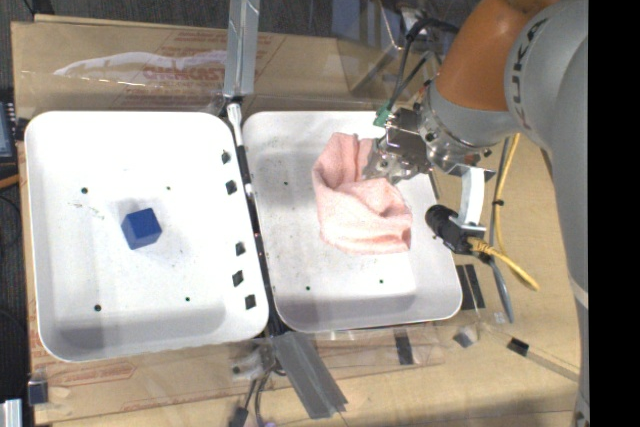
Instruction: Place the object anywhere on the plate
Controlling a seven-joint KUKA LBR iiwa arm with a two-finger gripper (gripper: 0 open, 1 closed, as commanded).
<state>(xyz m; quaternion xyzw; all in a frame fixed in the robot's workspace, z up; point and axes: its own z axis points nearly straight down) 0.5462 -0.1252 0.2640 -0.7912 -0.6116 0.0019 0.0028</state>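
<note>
Tool [392,158] hovering at the cloth's [360,198] upper right edge.
Whether it is pinching the cloth I cannot tell; the cloth is lying crumpled just below-left of it, while the cube [142,227] is sitting far left, in the other bin [60,315].

Two white bins [130,325], one blue cube [142,227], one pink cloth [360,205], one robot arm [500,55]

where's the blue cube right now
The blue cube sits in the left bin, left of its centre, apart from the pink cloth in the right bin.
</note>
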